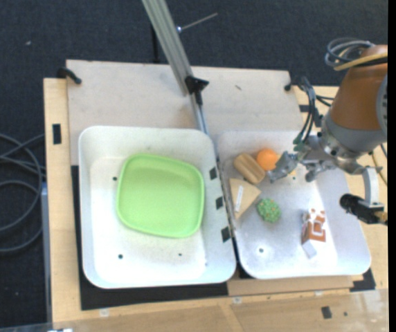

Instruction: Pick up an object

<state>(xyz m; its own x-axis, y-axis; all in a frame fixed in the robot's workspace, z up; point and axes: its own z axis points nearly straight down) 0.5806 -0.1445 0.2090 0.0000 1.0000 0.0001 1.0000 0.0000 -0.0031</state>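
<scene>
From my station I judge that the pick is not done yet: nothing is lifted, and all the objects lie on the floor of the right bin (pixel 350 251). The approach seems almost finished; the closing and the lifting are left.

The gripper (pixel 296 166) hangs low over the upper part of that bin, and its two fingers stand apart, one toward the left near the orange ball (pixel 268 159) and one toward the right. Between them I see only white bin floor, so I say it is released and grasps nothing. The left finger tip looks very close to the ball, maybe touching it, but I cannot tell this for sure from the slanted view.

Just beyond the ball, further left of the gripper, lies the tan cylinder block (pixel 248 169). Below and to the left of the gripper are the pale wedge (pixel 242 198) and the green bumpy ball (pixel 268 210). Below and a little right, well apart from the fingers, lies the small red and white box (pixel 314 229).

Far left of the gripper, in the left bin (pixel 94 254), rests the green plate (pixel 160 195), untouched.

I think the orange ball is the nearest candidate, yet the fingers are beside it, not around it.
</scene>
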